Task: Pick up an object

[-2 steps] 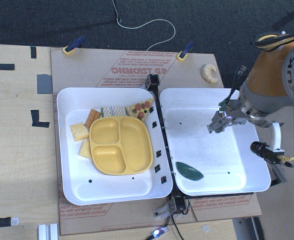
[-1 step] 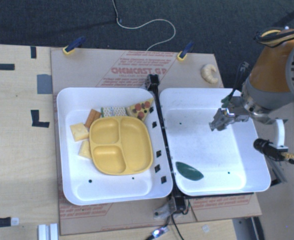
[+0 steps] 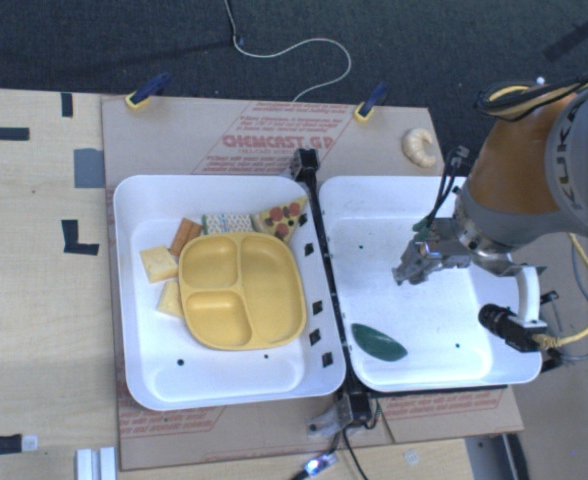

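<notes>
Right now, progress: I judge the pick as not yet made; nothing shows between the fingers of the gripper [image 3: 414, 268], which hangs over the bare floor of the right bin [image 3: 494, 368].
Gripper state: I cannot tell whether it is spread or closed; the tip is small and dark against the white, and the wrist hides part of it.
Nearest candidate: the dark green object [image 3: 379, 343] lies in the same bin, toward the near edge from the tip and slightly left, apart from it.
What is left: by my reading, line up over a target, descend, close and lift.
Other candidates: past the divider to the left of the tip, the left bin [image 3: 134, 298] holds a yellow divided plate [image 3: 242, 290] with tan blocks [image 3: 159, 264] at its far side and a few small patterned pieces [image 3: 279, 216] along its back edge, crowded together and touching the plate.
Surface: both bins sit on a cardboard sheet [image 3: 264, 138] clamped at the back by two blue-and-yellow clips [image 3: 149, 90]; a pale lump [image 3: 421, 146] rests on it beyond the right bin.
Room: dark carpet [image 3: 94, 18] behind the bench, with a thin white cable [image 3: 294, 53] looping across it.
</notes>
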You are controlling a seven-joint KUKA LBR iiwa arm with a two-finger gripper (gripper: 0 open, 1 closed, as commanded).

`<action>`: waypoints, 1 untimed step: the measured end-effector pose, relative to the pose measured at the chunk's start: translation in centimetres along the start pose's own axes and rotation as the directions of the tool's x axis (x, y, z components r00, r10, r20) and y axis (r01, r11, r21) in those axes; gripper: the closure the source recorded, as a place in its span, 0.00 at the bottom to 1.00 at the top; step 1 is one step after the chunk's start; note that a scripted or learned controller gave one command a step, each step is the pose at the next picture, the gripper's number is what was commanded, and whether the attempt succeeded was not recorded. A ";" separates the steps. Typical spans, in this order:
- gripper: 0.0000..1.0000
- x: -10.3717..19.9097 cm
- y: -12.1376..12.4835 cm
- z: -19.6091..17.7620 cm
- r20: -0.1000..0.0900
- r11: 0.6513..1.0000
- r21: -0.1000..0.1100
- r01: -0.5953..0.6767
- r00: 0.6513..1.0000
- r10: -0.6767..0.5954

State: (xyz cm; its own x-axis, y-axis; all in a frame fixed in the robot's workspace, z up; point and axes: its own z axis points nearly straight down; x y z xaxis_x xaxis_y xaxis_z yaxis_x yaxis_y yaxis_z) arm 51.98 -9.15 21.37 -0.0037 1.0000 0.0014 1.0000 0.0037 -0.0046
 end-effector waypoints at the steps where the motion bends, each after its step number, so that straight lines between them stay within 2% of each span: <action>1: 1.00 4.6 -3.2 -1.7 -0.001 1.000 -0.001 0.002 1.000 -0.002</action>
State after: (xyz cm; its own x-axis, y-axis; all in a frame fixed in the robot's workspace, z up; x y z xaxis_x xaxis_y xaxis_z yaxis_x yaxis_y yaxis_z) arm 48.75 -4.57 23.11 -0.0054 1.0000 0.0026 1.0000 0.0054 -0.0037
